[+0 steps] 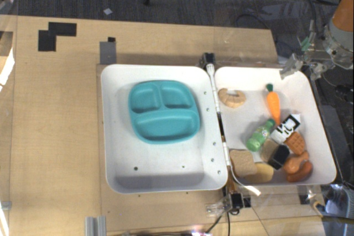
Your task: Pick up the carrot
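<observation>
The gripper [292, 65] hangs over the top right corner of the right-hand bin [318, 113], its grey arm [342, 25] with the orange band reaching in from the right edge of the frame; whether the tool is spread or pressed together cannot be told from this angle, and nothing is seen caught in it.

At about 7 o'clock from the gripper, near but apart from it, the carrot [273, 105] lies on the bin's white floor, green tip pointing to 12 o'clock and orange body running down toward 6. It lies free on the bare floor at its upper end; its lower tip comes just beside a green bottle [259, 136] and a black-and-white carton [288, 126].

At 9 o'clock from the carrot sits a bagel [232, 98]; further down, at 6 o'clock, other toy foods crowd the bin's lower half. The left-hand bin [110, 135] holds a teal divided plate [164, 111].

By the look of things the pick is at the approach stage, the carrot not yet touched. The next move appears to call for a short shift down-left over the carrot's middle, closing across its narrow width, and a descent that keeps clear of the bottle and carton at its lower end.
</observation>
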Available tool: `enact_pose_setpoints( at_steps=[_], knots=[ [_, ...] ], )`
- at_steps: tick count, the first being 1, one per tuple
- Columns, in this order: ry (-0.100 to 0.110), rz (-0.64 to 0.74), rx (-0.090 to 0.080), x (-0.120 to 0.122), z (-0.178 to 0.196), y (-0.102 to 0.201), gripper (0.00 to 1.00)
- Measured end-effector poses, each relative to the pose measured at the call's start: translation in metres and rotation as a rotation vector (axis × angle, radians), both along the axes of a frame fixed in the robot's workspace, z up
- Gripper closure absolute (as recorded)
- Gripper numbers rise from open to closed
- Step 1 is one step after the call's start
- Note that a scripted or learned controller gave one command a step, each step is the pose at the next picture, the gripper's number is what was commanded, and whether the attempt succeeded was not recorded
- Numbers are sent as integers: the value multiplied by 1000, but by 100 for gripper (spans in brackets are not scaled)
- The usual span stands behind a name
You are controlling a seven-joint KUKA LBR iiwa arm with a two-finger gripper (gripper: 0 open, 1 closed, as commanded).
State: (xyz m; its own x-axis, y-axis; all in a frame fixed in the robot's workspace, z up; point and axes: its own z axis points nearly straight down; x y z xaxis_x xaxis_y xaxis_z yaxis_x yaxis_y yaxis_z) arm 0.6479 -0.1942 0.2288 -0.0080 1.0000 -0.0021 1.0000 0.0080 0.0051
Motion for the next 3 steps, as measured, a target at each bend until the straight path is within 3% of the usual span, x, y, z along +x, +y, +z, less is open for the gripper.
enact_pose_setpoints(
  at_steps=[1,2,3],
  knots=[
    [11,75,3,8,-113,-10,0],
    [2,-49,2,-15,-143,-1,0],
    [-5,-42,1,-12,-129,0,100]
  ],
)
